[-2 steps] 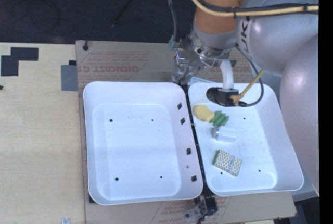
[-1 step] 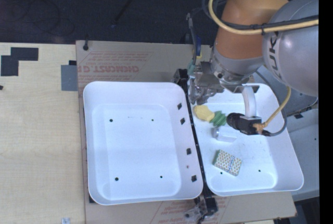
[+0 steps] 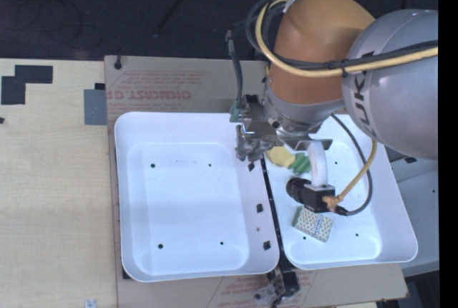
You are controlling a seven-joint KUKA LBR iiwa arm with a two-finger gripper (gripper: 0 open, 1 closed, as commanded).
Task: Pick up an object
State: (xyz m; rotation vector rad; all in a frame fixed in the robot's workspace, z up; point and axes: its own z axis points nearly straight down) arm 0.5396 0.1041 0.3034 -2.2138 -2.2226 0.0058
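Hand (image 3: 249, 145) at inner edge of right bin (image 3: 397, 246); yellow object (image 3: 279, 155) just beside; grip unclear.

Red print is showing on a cardboard sheet (image 3: 179, 74), and part of a brand name on the arm (image 3: 401, 84).
A line of red capital letters is running across the sheet just behind the left bin (image 3: 129, 156); it is lying upside down to the camera and is blurring too much to be spelled out. More red print is peeking out at the sheet's front edge below the bins, also unreadable. On the grey arm, large dark letters are reading "KU", the rest curving out of sight.
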